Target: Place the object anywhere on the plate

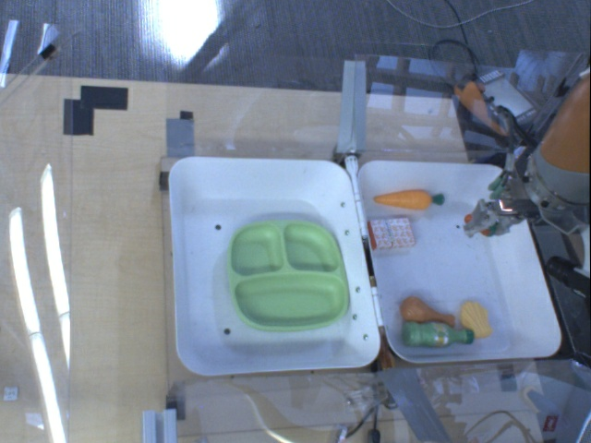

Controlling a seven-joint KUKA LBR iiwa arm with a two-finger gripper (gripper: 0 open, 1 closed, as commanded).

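A toy carrot lies near the far wall of the right-hand bin, its long axis running roughly across the view, orange tip toward the divider and green top toward the arm. It is one of several candidates for the transfer: a small patterned card or packet sits just below it, and a cluster of a brown drumstick-shaped piece, a green bottle and a pale yellow piece rests at the near edge. The gripper hangs at the bin's right side, over bare floor, with the carrot lying to its left in the view and slightly farther back. Whether its fingers are parted or closed cannot be made out at this scale, and nothing is visibly between them. The green divided plate waits in the left-hand bin, well apart from every object, across the divider. No object appears to have been picked yet.
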